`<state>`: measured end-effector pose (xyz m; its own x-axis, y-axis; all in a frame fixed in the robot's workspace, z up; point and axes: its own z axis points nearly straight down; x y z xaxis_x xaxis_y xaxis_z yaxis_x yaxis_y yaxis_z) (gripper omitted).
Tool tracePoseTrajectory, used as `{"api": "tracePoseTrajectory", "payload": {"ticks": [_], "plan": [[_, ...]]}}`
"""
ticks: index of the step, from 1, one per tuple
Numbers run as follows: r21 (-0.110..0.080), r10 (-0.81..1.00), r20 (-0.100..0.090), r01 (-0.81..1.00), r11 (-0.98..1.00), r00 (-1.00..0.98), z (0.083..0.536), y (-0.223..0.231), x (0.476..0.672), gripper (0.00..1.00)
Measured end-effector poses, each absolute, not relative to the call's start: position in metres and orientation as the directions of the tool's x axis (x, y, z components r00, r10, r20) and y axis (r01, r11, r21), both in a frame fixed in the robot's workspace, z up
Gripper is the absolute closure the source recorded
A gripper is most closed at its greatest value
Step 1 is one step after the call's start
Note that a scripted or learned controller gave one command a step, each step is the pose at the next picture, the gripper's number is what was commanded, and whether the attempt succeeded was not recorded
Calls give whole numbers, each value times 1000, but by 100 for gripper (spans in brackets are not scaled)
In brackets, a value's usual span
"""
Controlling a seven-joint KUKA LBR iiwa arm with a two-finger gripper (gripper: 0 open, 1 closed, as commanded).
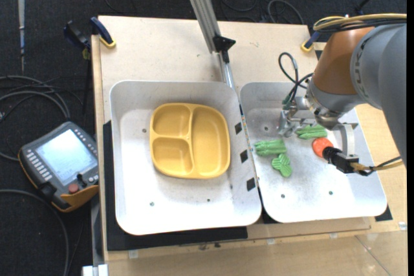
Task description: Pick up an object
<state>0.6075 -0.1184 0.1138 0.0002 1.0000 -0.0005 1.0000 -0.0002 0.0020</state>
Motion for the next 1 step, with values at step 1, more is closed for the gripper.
{"api": "tracePoseTrajectory", "payload": {"ticks": [1], "plan": [[5, 1000, -1, 1000, -1, 1, 166, -129, 608, 100]]}}
